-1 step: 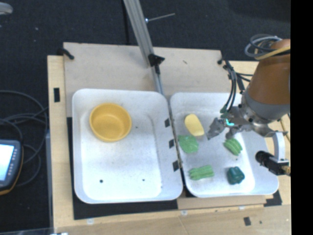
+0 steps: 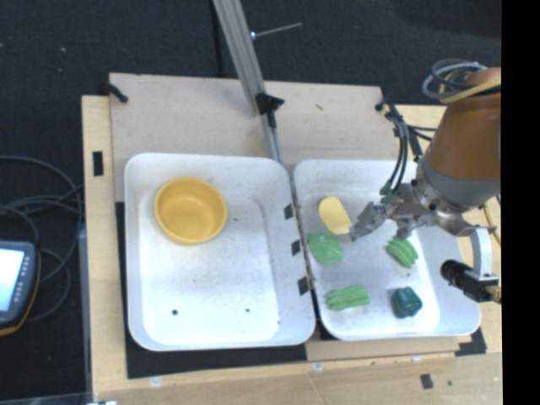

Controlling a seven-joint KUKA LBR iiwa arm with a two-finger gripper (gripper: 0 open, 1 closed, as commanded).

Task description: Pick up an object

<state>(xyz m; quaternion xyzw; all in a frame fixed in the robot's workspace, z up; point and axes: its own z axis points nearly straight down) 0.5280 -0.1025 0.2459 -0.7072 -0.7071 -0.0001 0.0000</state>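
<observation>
Over the right bin (image 2: pixel 371 175), the pincer (image 2: pixel 364 223) hovers beside the yellow object (image 2: pixel 334 214); whether it is open or closed cannot be told. Nothing shows between its tips. Green pieces (image 2: pixel 347 296) lie nearer the counter's front edge.

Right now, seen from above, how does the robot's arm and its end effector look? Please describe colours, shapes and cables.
The arm is a thick rounded body, orange on top and grey lower down near the wrist. Thin dark cables run along its left side, and a loop of pale cable lies above it. The end effector is grey metal, narrow and angular, much slimmer than the arm.
</observation>
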